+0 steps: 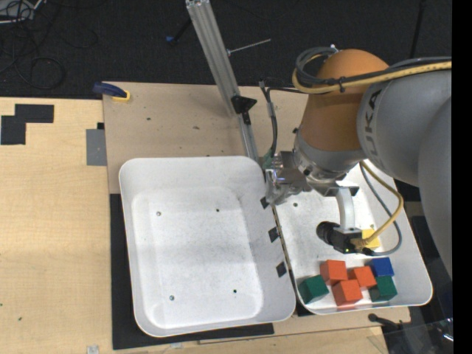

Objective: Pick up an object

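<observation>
The claw (276, 185) hangs over the right bin's (304, 223) inner edge; whether it is open or closed, I cannot tell. The blocks (348, 280) huddle well apart from it, in the near corner, so a grasp probably isn't set up yet.

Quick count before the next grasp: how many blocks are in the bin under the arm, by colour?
Orange blocks: 3
Green blocks: 2
Blue block: 1
Total: 6
</observation>
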### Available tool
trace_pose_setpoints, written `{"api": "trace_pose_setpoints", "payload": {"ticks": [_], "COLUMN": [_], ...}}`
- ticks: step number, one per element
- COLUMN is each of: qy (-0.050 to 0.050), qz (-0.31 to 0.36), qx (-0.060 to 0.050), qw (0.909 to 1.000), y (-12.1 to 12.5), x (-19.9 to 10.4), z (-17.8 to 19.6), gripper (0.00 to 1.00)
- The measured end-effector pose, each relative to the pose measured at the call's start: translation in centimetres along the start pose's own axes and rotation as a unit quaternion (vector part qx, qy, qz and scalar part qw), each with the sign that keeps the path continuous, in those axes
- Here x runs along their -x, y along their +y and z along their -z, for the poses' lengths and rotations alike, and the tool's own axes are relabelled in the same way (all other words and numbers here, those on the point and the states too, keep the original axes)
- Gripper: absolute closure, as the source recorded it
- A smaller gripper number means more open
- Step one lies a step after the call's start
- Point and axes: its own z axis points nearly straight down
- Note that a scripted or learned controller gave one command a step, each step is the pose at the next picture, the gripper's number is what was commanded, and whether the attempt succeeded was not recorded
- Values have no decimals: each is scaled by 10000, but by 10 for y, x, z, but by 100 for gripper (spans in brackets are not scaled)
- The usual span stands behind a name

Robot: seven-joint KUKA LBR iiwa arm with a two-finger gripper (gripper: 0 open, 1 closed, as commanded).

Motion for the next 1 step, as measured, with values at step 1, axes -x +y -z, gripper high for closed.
{"api": "trace_pose_setpoints", "payload": {"ticks": [1], "qy": [-2], "qz": [-4], "qx": [-8], "qw": [10000], "y": [-16], "x": [-44], "z": [2], "gripper": [100]}}
